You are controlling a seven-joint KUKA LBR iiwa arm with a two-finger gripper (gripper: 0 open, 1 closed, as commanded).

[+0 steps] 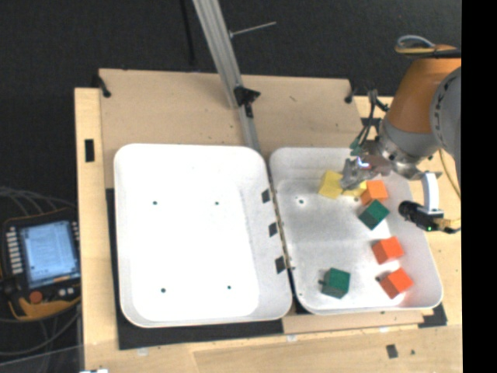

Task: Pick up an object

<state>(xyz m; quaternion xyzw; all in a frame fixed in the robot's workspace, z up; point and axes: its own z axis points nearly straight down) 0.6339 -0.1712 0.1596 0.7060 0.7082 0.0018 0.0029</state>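
In the right bin [311,231], near its back edge, the gripper [356,169] is down low among the blocks. It sits right at the yellow block [331,185], touching its right side or just above it. I cannot tell if the claw is apart, together, or clamped on the block, because the arm [411,115] covers that spot. The arm is grey with an orange band, and it comes in from the right over the bin's back right corner.

Just to the right of the gripper is an orange block [375,189]. A dark green block [373,214] sits just in front of that one, nearly touching it. Those three blocks are crowded close together by the back of the bin. Two more orange blocks are along the right wall: one [387,249] in the middle and one [395,282] near the front right corner, close to the rim. Another green block [335,283] stands near the front edge, well apart from the others.

The left half and the middle of the right bin are bare white floor, so there is lots of open room there. The left bin [194,231] lies beside it, with its edge touching the right bin's edge. A thin metal pole [225,53] leans across the bench behind the bins.
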